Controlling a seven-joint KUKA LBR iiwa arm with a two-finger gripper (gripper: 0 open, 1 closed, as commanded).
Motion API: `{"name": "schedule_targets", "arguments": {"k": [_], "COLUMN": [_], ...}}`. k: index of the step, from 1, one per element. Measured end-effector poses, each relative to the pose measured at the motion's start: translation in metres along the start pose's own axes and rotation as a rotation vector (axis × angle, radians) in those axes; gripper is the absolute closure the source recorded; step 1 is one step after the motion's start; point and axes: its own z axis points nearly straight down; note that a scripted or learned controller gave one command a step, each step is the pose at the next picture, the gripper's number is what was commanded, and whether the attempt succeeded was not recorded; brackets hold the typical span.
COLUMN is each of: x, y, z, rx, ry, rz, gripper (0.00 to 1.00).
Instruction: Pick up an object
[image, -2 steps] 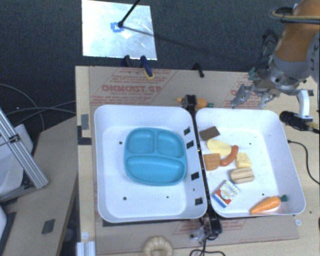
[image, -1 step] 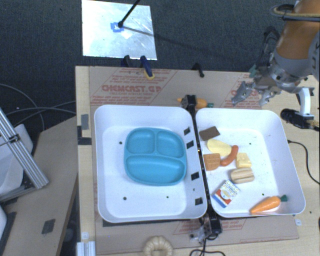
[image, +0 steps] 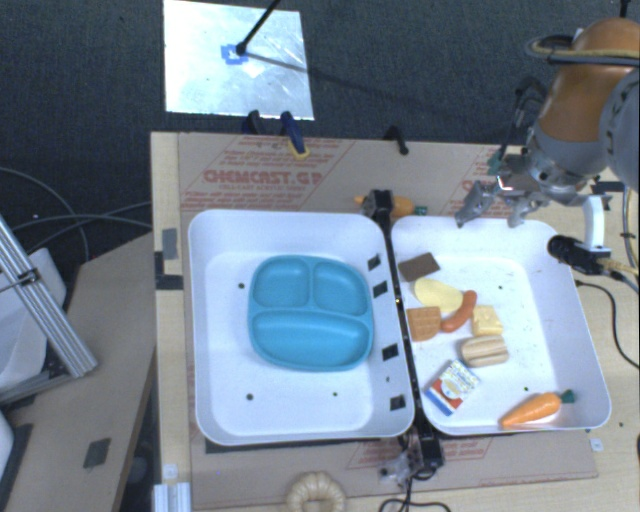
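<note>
Your claw (image: 497, 207) hangs with its fingers spread wide and nothing between them, above the far edge of the right bin (image: 585, 330). The objects lie in this bin: a sausage (image: 459, 311) in the middle, a bread roll (image: 484, 351) just beside it, a carrot (image: 533, 408) at the near right corner. I think you should choose the carrot, because it lies apart from the others. Come straight down and close across its narrow side.
</note>
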Motion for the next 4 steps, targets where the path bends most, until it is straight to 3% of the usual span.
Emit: {"name": "schedule_targets", "arguments": {"k": [3, 4], "x": [-0.006, -0.006], "y": [-0.006, -0.003], "z": [0.137, 0.122], "rx": [-0.002, -0.01], "ry": [0.0, 0.0], "rz": [0.0, 0.0], "gripper": [0.0, 1.0]}}
